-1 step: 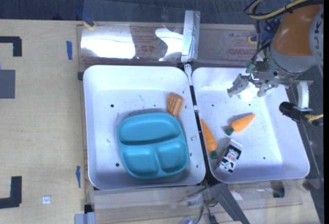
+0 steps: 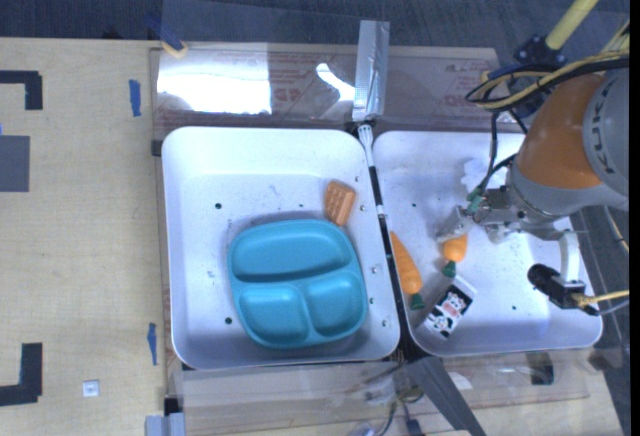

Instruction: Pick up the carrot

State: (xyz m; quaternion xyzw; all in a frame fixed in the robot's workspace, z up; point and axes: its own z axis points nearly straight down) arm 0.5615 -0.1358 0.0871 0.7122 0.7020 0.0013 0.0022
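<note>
Claw point(image 2: 462, 224) hangs over the right bin point(image 2: 540, 324); whether it is spread, I cannot tell. Carrot point(image 2: 405, 266) lies along that bin's left wall.

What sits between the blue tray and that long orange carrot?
In the camera view, the rims of the two bins run between the blue tray and the carrot, which lies in the right bin against its edge.

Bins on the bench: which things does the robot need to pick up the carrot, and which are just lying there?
For the job:
carrot
gripper

Just lying about:
blue plate
tan block
small orange piece
black-and-white box
</note>
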